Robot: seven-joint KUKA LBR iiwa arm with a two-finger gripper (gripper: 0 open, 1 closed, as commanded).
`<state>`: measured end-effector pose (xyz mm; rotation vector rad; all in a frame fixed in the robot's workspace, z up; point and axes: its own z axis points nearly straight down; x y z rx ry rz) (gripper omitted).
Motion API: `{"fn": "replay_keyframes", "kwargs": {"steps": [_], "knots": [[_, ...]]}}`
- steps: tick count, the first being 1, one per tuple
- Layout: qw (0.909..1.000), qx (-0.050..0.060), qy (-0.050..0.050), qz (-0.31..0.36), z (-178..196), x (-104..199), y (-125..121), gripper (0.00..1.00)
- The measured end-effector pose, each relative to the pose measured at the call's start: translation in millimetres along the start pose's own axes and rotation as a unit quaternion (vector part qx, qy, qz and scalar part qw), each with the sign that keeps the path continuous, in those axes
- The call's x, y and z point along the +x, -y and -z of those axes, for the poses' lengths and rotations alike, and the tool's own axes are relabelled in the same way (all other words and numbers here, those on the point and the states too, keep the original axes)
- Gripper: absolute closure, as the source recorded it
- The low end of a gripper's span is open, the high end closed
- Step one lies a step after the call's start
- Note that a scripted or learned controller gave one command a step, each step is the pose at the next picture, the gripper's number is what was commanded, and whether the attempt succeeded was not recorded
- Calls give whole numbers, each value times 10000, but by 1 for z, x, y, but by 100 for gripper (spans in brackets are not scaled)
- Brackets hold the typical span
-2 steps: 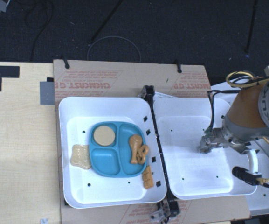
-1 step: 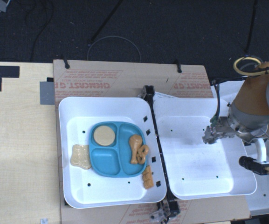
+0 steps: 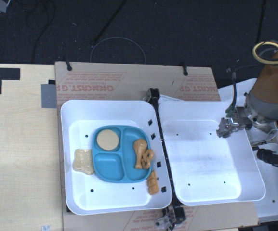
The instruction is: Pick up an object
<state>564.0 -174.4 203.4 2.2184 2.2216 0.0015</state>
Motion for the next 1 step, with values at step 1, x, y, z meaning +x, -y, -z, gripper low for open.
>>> {"fn": "replay_keyframes", "kwargs": {"steps": [1], "knots": [[10000, -3, 0, 1, 53, -1, -1, 100]]}}
